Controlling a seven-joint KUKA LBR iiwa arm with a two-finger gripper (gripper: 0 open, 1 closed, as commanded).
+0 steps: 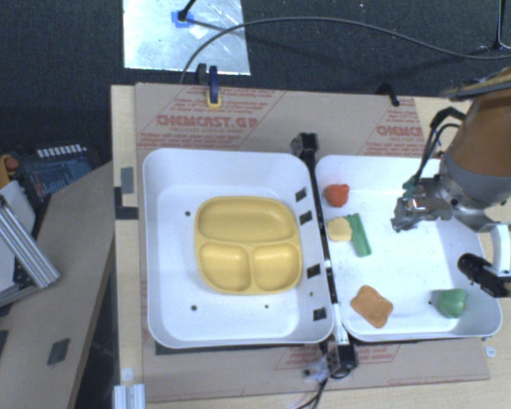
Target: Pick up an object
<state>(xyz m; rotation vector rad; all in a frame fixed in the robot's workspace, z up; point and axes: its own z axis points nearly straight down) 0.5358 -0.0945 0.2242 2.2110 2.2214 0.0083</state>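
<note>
The right bin holds several small items. A red-orange round piece lies at its back left. In front of that piece sit a yellow lump and a green stick, side by side. A brown-orange flat piece lies near the front, and a green rounded piece sits at the front right. My gripper hangs over the bin's back middle, right of the green stick and apart from every item. Nothing shows in its grasp.
A yellow three-part plate lies in the left bin. A black divider runs between the bins. The grey arm with its orange band covers the right bin's back right. A black fitting juts over the right rim.
</note>
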